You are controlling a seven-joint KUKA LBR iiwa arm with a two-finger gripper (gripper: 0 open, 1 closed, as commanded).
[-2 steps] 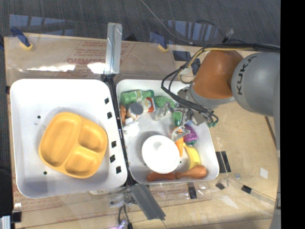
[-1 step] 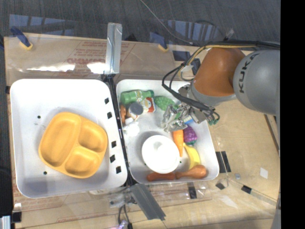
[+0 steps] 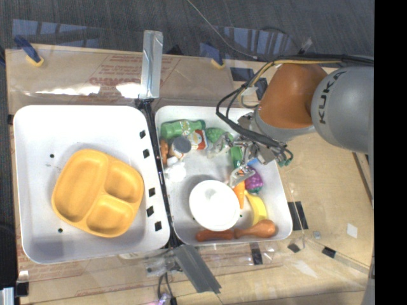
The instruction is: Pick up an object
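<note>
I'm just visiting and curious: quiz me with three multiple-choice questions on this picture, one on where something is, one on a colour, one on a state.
1. Where does the yellow divided tray lie?
A. left bin
B. right bin
C. bench outside the bins

2. What colour is the band above the arm's wrist?
A. blue
B. orange
C. green

3. How does the white bowl sit?
A. stacked on the tray
B. hanging over the rim
C. resting in the right bin

Answers: 1 A, it lies alone in the left bin. 2 B, the band is orange. 3 C, it sits among toys in the right bin.
</note>
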